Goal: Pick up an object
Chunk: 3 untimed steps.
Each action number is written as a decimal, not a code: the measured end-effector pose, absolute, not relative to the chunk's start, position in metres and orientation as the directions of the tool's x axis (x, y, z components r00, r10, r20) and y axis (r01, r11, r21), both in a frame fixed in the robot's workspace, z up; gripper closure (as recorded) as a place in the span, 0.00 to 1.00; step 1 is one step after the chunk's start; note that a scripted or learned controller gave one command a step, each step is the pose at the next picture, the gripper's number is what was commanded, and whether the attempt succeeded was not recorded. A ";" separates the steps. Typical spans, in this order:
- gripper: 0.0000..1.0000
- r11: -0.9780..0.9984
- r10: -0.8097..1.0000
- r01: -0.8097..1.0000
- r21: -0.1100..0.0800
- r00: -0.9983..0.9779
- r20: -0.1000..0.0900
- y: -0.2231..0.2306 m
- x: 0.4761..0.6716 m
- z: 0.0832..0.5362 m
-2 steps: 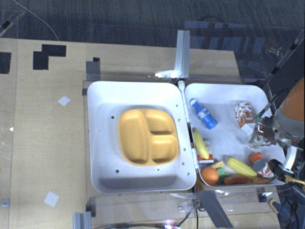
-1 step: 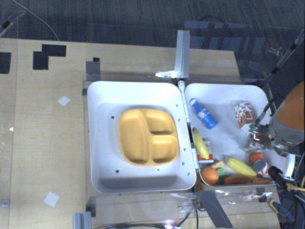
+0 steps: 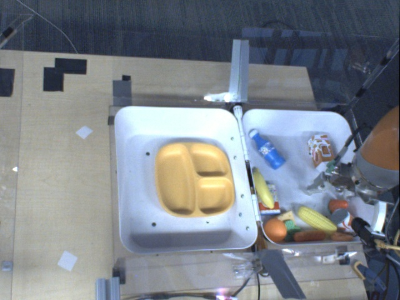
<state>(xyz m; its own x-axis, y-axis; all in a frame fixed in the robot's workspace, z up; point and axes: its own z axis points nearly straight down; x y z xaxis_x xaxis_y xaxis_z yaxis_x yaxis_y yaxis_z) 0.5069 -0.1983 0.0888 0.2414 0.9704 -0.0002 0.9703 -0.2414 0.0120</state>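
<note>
Bins sit side by side on the pale wooden desk [image 3: 56,199], so everything here is placed off the right-hand shallow white plastic bin [image 3: 294,120]. Just to its left, touching along the shared edge, is the other shallow white bin [image 3: 134,167], with a yellow three-compartment plastic tray [image 3: 192,179] lying flat in the middle of it.

Inside the right bin, a small blue plastic bottle with a white cap [image 3: 267,150] lies tilted near the upper left part. A crinkly white and orange snack packet [image 3: 320,147] is over toward the upper right. A yellow banana [image 3: 264,189] runs along the left wall, lower down. The bottom edge is a pile: a round orange fruit [image 3: 275,230] in the lower left corner, a yellow corn cob [image 3: 317,217] just right of it, a long reddish carrot-like piece [image 3: 312,235] under the corn, and a small red round thing [image 3: 338,205] further right.

The grey arm with the orange band [image 3: 381,149] comes in over the bin's right wall. Its claw [image 3: 333,181] is down low in the right half of that bin, between the snack packet and the red thing. Can't tell whether the claw is wide or narrow, the tips are too blurry, and nothing can be made out between them.
</note>
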 end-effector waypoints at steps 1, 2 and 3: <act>1.00 -0.236 0.972 0.972 0.019 0.236 -0.002 -0.198 0.509 0.101; 1.00 -0.334 0.942 0.942 0.012 0.334 0.000 -0.167 0.546 0.089; 1.00 -0.375 0.927 0.927 0.013 0.375 0.001 -0.197 0.617 0.146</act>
